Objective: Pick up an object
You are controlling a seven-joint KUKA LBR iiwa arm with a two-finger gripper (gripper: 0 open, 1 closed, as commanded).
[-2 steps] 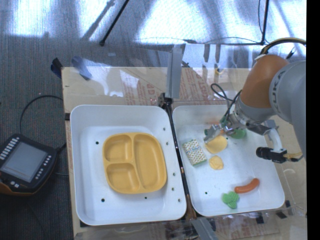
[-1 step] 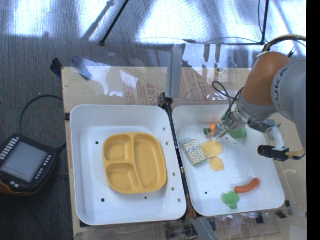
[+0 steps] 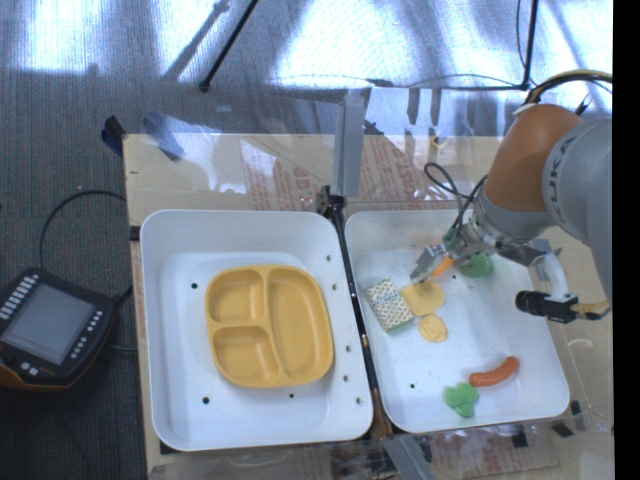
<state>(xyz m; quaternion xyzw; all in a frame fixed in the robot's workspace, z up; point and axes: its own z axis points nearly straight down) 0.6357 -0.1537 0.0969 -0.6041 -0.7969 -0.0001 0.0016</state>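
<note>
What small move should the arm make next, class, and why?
Probably lower the hand a little onto the yellow piece just below it. The hand hangs close above that piece in the right bin, and nothing shows between its fingers.

A yellow divided plate [image 3: 268, 325] lies in the left bin [image 3: 170, 268]; a pendant [image 3: 45, 325] rests off-bench.

The table [image 3: 200, 173], seemingly covered with clear sheeting, carries two shallow white bins. The left bin [image 3: 165, 268] sits just beside the right bin [image 3: 555, 388], their inner walls nearly touching along a dark divider [image 3: 355, 298].
</note>
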